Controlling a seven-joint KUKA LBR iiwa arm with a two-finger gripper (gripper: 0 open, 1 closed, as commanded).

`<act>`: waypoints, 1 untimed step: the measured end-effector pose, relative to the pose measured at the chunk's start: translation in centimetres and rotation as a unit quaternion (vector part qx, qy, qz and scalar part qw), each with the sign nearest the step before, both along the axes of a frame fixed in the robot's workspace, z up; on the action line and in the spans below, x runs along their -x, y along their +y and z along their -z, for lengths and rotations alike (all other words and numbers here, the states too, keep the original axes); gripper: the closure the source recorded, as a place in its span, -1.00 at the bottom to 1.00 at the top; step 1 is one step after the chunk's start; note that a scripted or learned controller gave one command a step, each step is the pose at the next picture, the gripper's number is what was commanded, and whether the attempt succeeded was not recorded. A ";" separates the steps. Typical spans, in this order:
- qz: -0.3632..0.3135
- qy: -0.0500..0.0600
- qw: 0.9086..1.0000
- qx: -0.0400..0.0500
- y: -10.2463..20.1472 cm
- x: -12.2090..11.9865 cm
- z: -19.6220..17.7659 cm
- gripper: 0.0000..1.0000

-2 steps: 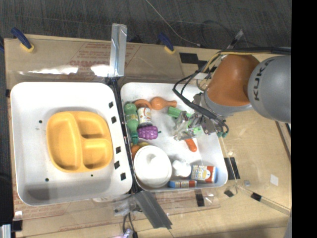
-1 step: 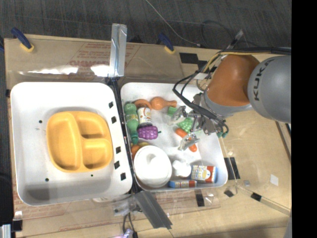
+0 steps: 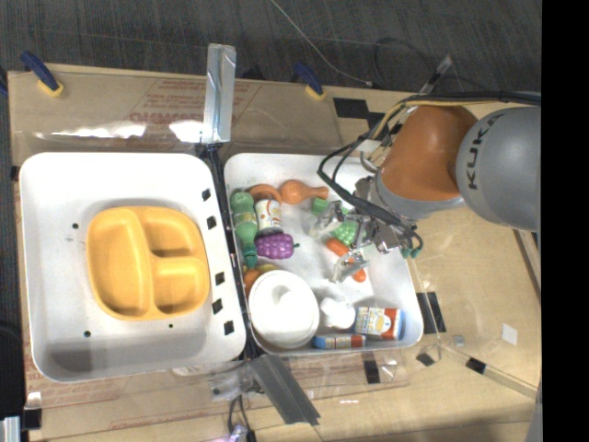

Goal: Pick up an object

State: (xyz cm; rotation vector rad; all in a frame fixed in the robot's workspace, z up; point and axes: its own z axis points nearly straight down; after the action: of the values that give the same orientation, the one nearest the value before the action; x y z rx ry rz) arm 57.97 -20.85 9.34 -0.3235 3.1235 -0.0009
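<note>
My gripper (image 3: 353,250) reaches down into the right bin (image 3: 405,288), below the orange wrist band (image 3: 419,155). Its tips sit among small toys near the bin's right-middle, by an orange carrot piece (image 3: 339,245) and a green item (image 3: 324,207). Cables and the wrist hide how the tips stand. To the left lie purple grapes (image 3: 274,244), a green bottle (image 3: 245,219), a small can (image 3: 269,213) and an orange gourd (image 3: 300,191). A white bowl (image 3: 283,308), a white cup (image 3: 338,315), a small carton (image 3: 379,321) and a marker (image 3: 339,342) lie along the near side.
The left bin (image 3: 46,247) holds a yellow divided tray (image 3: 147,261). A metal bracket (image 3: 219,90) stands behind the divider between the bins. Black cables loop from the wrist over the right bin's far edge. Cardboard and tape surround both bins.
</note>
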 end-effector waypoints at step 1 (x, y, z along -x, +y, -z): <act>-0.002 -0.002 1.000 0.000 0.2 -0.2 -1.1 1.00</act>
State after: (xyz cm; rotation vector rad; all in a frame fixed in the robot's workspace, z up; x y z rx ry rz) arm 58.17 -20.68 10.47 -0.3292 3.1194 -0.0017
